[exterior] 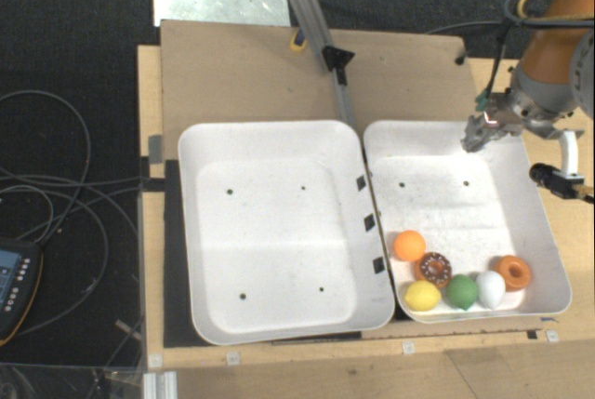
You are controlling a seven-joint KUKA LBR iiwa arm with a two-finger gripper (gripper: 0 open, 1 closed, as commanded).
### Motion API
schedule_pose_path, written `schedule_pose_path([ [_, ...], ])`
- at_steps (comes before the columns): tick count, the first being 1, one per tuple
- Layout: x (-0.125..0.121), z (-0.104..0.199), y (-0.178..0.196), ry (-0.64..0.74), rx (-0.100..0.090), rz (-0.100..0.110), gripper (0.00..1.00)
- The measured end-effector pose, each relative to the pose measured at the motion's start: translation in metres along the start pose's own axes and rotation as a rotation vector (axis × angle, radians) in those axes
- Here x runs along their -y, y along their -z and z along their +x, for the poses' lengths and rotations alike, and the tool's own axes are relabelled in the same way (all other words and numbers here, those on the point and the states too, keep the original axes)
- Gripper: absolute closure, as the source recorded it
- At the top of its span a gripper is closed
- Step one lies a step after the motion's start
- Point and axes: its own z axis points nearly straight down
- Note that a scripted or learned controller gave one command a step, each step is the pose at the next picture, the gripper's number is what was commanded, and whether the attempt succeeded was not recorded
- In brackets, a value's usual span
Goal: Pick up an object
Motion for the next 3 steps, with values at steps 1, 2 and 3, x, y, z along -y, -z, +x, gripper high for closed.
schedule_pose_path([
  [1,-0.004,-0.009,0.061,-0.002,0.001,-0.002,1.0],
  [2,-0.006,-0.009,0.088,0.0,-0.001,0.002,1.0],
  [3,-0.007,0.047,0.079,0.004,-0.004,0.006,1.0],
])
